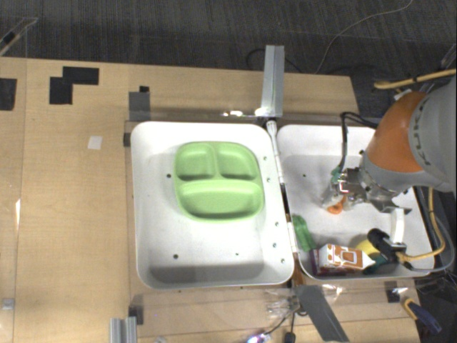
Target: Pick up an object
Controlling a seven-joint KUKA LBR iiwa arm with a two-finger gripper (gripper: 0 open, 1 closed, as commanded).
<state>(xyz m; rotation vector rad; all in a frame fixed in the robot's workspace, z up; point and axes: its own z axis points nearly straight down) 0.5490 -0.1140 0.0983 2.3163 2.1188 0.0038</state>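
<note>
Your tool [343, 189] hangs low inside the right-hand shallow white bin [314, 148], and from this slanted view you cannot tell whether it is wide or narrow. The risk starts right there. The small orange object [333, 207] sits just at the tool's lower-left edge rather than squarely under it, so a closing move may, by my judgement, clip its side and nudge it away instead of trapping it. Nothing shows it as held.

Further out, the green rounded piece [300, 231] lies against that bin's left wall, where a descent could strike the wall. The brown and red printed carton [341, 259] lies along the near wall, apart from the tool. The light green divided plastic plate [218, 179] rests in the left white bin [153, 263], well apart across the divider.
</note>
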